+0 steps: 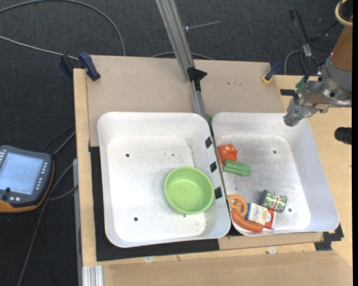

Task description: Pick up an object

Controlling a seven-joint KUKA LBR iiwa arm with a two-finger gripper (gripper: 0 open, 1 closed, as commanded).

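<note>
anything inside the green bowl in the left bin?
No. The green bowl sits upright, its inside visible and bare. Whatever lies under it on the left bin floor is covered.

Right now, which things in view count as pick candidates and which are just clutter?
Pick candidates:
- green bowl, left bin
- red piece, green piece, small can, orange ring, small carton, all in the right bin
- gripper sits at that bin's far right corner

Clutter:
- handheld pendant
- blue clamp
- floor cables
</note>
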